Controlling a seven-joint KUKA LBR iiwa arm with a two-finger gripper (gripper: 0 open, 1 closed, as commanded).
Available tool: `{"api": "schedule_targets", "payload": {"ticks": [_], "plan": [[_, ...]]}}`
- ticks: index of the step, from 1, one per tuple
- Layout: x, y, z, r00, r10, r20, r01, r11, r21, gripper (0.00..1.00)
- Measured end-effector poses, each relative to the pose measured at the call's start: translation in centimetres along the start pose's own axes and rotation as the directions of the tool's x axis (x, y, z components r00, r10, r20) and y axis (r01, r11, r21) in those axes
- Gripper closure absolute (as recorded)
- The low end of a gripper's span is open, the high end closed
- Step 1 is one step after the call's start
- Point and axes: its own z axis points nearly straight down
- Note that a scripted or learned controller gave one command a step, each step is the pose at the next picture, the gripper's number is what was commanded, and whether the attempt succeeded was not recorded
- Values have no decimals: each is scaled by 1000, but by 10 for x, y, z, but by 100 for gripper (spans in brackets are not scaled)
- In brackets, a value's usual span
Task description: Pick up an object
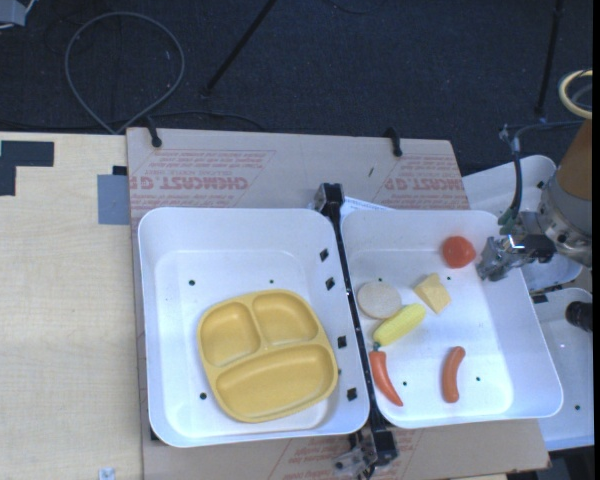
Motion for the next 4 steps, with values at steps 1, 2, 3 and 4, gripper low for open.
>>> {"api": "schedule_targets", "payload": {"ticks": [1, 2, 3, 4], "plan": [[45, 3, 12, 1000, -3, -3, 3, 1000, 4, 100], [105, 5, 10, 1000, -4, -3, 4, 1000, 5, 100], [156, 0, 5, 1000, -3, -2, 3, 1000, 5, 100], [200, -9, 7, 1000, -2, 0, 2, 1000, 7, 100]]}}
